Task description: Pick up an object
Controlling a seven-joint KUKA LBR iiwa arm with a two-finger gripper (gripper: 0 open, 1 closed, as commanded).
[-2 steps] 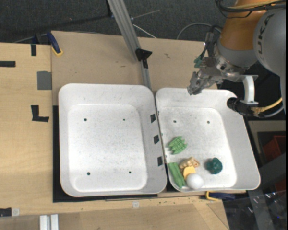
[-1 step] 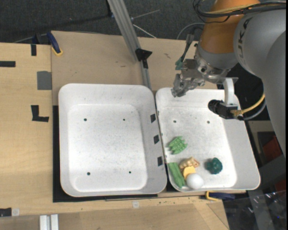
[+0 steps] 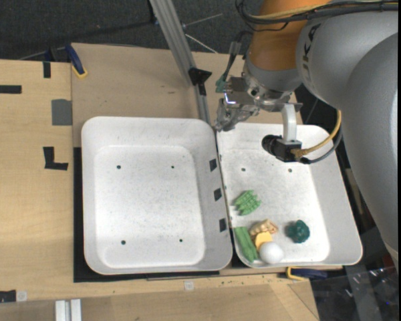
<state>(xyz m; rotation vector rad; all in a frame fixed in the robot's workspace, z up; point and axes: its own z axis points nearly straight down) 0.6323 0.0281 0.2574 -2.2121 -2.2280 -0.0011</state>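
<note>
Several small objects (image 3: pixel 266 231) lie well below the gripper (image 3: pixel 226 120) (grip state unclear).

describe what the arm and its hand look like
The arm is thick, smooth and grey, with a rounded orange band above the wrist. Black cables loop over that band, and a yellow and black cable curves beside a small black part lower down. The hand is a compact metal and dark assembly.

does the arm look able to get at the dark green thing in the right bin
Probably yes. The dark green object lies apart from the other pieces, uncovered, in the right bin, and the gripper hangs over that bin's far left corner.
</note>
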